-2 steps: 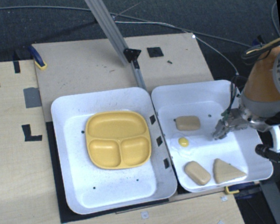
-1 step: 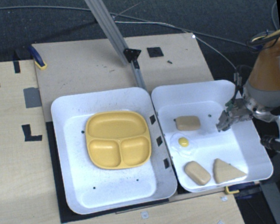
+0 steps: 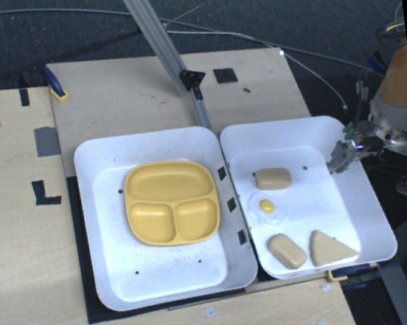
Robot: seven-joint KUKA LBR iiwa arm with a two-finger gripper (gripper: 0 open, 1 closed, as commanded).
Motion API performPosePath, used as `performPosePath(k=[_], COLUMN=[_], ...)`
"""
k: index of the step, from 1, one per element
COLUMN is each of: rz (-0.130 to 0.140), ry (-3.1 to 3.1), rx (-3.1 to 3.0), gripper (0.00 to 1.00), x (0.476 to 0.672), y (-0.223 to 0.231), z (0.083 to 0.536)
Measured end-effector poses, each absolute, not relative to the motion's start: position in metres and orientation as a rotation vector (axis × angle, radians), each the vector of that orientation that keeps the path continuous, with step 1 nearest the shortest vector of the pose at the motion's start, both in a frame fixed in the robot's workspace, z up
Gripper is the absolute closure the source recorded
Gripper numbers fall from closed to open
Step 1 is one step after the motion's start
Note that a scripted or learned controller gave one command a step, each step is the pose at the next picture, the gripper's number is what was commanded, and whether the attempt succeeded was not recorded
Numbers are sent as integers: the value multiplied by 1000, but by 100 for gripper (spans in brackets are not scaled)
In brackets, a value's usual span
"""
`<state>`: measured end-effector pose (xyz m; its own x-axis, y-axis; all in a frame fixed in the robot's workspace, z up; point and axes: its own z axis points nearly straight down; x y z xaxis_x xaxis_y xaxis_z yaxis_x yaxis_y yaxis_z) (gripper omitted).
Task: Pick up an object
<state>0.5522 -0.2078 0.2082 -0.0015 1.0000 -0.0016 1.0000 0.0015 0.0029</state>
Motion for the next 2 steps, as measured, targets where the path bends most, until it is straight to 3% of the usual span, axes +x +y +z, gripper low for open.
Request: performPosePath(k=[1, 2], rz=[1, 1], ry=[2222, 2227], rx=[2218, 2216], gripper=[100, 100], x=[553, 562], y=[-207, -155], z=[239, 246])
